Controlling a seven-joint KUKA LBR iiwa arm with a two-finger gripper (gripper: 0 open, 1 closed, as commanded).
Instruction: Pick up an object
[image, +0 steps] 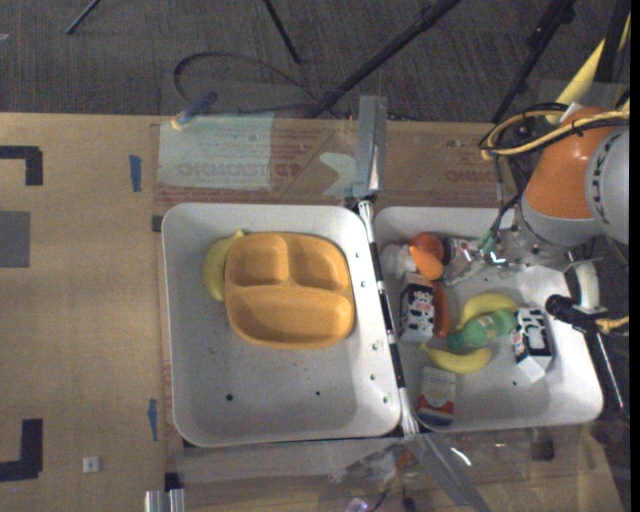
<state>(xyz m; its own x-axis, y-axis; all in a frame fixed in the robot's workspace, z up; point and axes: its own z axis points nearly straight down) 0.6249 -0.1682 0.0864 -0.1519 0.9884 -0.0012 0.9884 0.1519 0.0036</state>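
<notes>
The gripper (497, 252), state not discernible, was seen at the right bin's (580, 400) far edge, bananas (470, 340) lying just nearer, long axes crosswise.

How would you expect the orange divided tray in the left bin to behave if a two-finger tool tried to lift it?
The orange divided tray looks like moulded plastic, so probably stiff and light for its size. It is wide with rounded, smooth-looking edges, so a narrow grip may slip; the ridges between compartments seem the likelier hold. It partly covers a yellow banana, so pushing it may drag that along.
</notes>
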